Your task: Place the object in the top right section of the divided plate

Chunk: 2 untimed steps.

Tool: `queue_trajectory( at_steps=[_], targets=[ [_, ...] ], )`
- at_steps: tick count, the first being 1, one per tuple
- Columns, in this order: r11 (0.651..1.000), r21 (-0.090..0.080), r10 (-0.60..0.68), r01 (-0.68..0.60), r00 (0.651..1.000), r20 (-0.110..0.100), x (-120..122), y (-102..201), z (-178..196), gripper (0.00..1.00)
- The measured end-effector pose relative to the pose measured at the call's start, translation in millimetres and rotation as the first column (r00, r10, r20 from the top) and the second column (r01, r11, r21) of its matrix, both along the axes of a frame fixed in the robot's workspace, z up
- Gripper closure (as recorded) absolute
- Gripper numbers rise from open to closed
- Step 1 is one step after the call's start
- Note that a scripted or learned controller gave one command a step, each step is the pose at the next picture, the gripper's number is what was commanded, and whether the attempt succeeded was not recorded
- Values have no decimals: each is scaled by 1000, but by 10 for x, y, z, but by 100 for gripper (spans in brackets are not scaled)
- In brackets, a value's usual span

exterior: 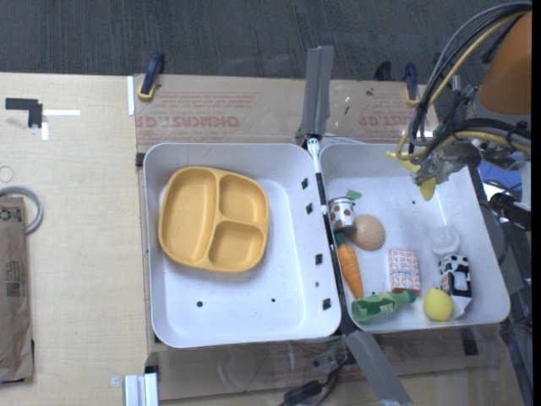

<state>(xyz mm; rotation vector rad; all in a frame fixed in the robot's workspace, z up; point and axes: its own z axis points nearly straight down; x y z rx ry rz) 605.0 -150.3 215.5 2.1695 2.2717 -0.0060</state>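
End effector (428, 178): mine, above right bin (473, 311), a small yellow object (427, 189) between its fingers. Step: carry. Next: cross to divided plate (214, 218), top right section.

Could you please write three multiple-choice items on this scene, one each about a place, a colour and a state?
1. Where does the divided plate lie?
A. in the left bin
B. in the right bin
C. on the bench outside the bins

2. What colour is the bottle near the right bin's front edge?
A. blue
B. green
C. red

3. How does the carrot rest?
A. standing upright
B. on the plate
C. lying flat on the bin floor

Answers: 1 A, the yellow plate sits on the left bin's floor; 2 B, its body is green; 3 C, it lies lengthwise in the right bin.
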Motion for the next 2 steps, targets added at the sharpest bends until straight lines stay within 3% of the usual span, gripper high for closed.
queue_trajectory(
  at_steps=[1, 2],
  targets=[
    [1000, -2, 2, -2, 1000, -1, 5, -2, 86, 100],
    [982, 1, -189, 189, 982, -1, -633, 685, 404, 100]
  ],
)
